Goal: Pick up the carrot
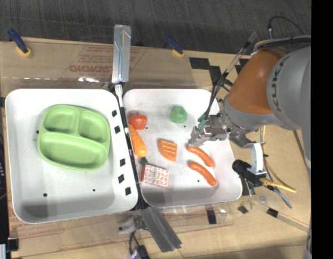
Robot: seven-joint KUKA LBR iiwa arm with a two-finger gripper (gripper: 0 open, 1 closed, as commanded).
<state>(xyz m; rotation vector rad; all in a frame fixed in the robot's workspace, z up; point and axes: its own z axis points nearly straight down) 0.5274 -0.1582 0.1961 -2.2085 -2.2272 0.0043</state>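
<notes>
- 2 shallow white bins sit side by side on the bench: the left bin [21, 161] holds a green divided tray [75, 136], and the right bin [155, 97] holds the small items.
- The carrot [137, 143] lies along the left wall of the right bin, orange body running near to far with a green tip at its near end, just below a red tomato-like piece [137, 121].
- Near the carrot's near end rests a red-and-white patterned packet [155, 175]; an orange waffle-textured piece [167, 149] lies to the right of the carrot, apart from it.
- A green round item [178, 114] sits toward the far side of the right bin.
- 2 orange-red sausages [201, 156] [202, 173] lie at the right of that bin, one nearer than the other.
- The gripper [200, 136] hangs over the right part of the right bin, just above the farther sausage's left end and well apart from the carrot; whether its tips are spread or pressed together cannot be told.
</notes>
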